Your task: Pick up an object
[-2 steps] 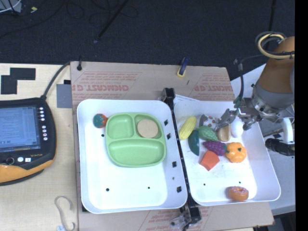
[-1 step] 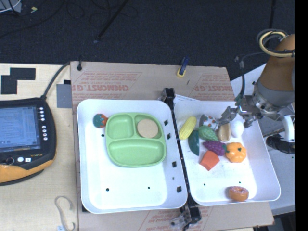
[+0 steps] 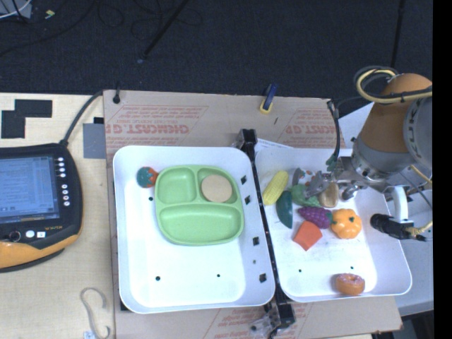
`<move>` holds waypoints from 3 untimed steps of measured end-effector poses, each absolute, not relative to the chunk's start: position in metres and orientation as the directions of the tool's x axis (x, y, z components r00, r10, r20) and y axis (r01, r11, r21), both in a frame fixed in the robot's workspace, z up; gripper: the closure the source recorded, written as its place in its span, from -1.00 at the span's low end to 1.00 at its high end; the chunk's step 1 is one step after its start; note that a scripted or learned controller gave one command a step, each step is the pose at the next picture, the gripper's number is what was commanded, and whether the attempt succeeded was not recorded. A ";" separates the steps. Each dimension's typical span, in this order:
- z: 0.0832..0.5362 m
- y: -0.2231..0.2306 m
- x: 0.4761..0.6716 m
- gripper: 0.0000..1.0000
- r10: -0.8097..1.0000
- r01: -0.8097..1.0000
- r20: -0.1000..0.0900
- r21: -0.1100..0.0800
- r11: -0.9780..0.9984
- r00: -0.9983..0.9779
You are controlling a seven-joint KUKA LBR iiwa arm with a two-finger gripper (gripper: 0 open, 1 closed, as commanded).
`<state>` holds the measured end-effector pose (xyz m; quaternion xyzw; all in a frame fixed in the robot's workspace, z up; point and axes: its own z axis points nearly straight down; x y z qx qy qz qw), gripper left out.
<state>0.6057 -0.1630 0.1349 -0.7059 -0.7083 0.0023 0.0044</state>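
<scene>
The hand (image 3: 321,187) hangs low in the right bin (image 3: 385,274) over the toy food pile, just beside the purple grapes (image 3: 315,215); whether it is spread or pinching I cannot tell. The grapes look light, hard and bumpy, best gripped across the middle.

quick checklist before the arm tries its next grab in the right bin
1. Gripper over the right bin: ok.
2. Something already between its fingers: cannot tell, the tip blends into the toys.
3. Targets within the bin: ok; corn, purple grapes, orange pepper, red block.
4. Target standing apart from others: not ok near the gripper, toys crowd together; the donut lies alone.
5. Green tray in the left bin, out of the way: ok.
</scene>
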 end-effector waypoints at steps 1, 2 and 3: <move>0.118 -0.166 0.610 -1.00 1.000 1.000 -0.004 0.012 0.001 -0.001; 0.124 -0.165 0.609 1.00 1.000 1.000 0.004 0.003 0.000 0.000; 0.185 -0.160 0.610 1.00 1.000 1.000 0.000 0.001 0.001 -0.001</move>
